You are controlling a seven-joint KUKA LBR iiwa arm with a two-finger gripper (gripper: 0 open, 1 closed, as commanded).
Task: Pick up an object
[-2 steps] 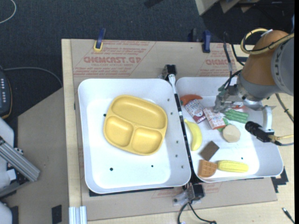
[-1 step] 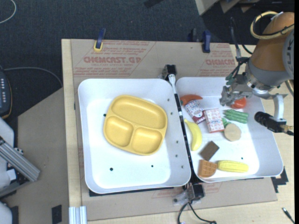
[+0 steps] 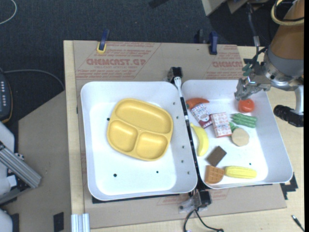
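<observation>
We hover our fingers (image 3: 245,92) just above the tomato (image 3: 246,105), lined up for a straight descent. We cannot tell their spread. The green beans (image 3: 244,120) lie just beyond it.

One fixed camera above the table (image 3: 145,57) looks down at a slant, taking in both white bins (image 3: 91,129) side by side.

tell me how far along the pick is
Early stage. Done: the end effector is over the right bin, just above the tomato. In hand: nothing visibly lifted; the tomato appears to sit on the bin floor. Left: grasp and raise one item. The banana and corn lie untouched.
</observation>
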